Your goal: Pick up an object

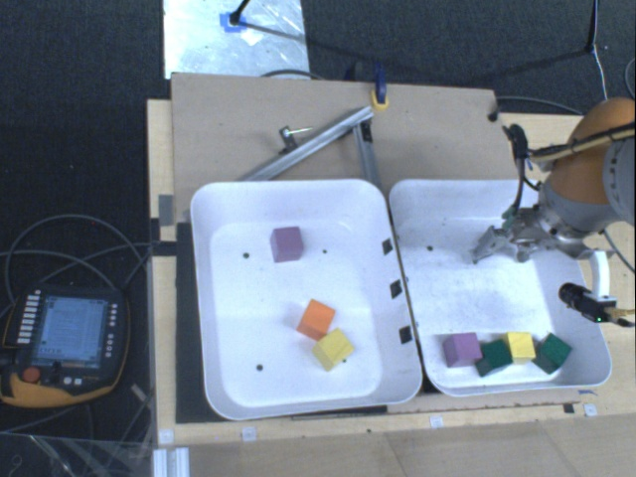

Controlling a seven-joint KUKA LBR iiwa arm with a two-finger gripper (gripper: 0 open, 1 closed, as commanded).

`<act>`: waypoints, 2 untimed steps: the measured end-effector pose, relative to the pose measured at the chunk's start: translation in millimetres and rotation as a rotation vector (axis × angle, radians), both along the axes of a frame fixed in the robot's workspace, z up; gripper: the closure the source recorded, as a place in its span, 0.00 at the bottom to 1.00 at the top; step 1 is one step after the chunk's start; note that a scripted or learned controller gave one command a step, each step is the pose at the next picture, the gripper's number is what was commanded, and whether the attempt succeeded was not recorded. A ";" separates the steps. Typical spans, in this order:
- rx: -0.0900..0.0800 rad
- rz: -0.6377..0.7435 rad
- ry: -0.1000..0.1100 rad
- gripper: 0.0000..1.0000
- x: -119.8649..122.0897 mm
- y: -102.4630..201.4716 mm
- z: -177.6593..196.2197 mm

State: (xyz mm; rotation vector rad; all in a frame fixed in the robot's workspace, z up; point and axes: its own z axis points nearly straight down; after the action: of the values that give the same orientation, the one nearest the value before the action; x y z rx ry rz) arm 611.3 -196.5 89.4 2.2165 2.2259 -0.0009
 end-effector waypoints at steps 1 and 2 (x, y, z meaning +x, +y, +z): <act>-0.001 0.002 -0.006 1.00 1.7 -0.4 13.1; -0.001 0.002 -0.008 1.00 10.7 5.6 63.0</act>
State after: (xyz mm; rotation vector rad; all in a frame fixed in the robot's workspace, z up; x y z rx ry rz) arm 622.0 -191.0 152.4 2.2092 2.2238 0.0064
